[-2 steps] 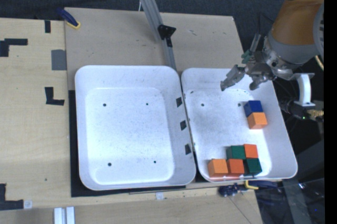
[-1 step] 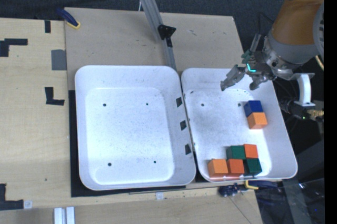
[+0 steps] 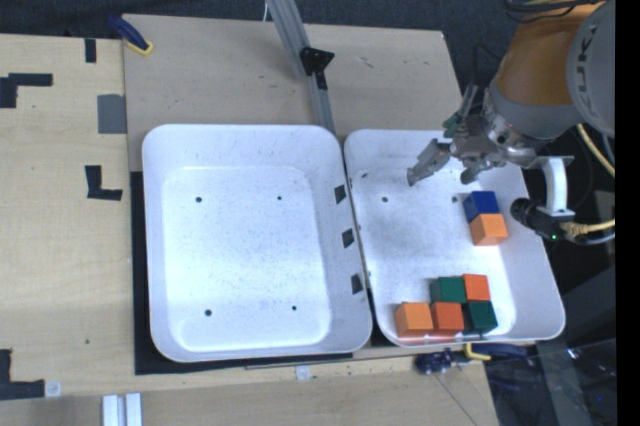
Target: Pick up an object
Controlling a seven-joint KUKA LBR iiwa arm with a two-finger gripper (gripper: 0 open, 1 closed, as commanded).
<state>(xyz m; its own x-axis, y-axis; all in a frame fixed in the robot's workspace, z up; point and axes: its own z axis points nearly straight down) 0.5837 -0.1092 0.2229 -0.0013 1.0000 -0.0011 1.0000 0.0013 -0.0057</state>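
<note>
The right white bin holds several small blocks. A blue block and an orange block lie together near its right wall. Along the front rim sits a cluster: an orange block, another orange one, a dark green one, a green one and an orange one. My gripper hangs over the bin's far right part, open, with nothing between its fingers. It sits just up and left of the blue block.
The left white bin lies beside the right one. A grey slanted pole crosses the bench behind the bins. A blue and yellow item lies at the bench's far left corner.
</note>
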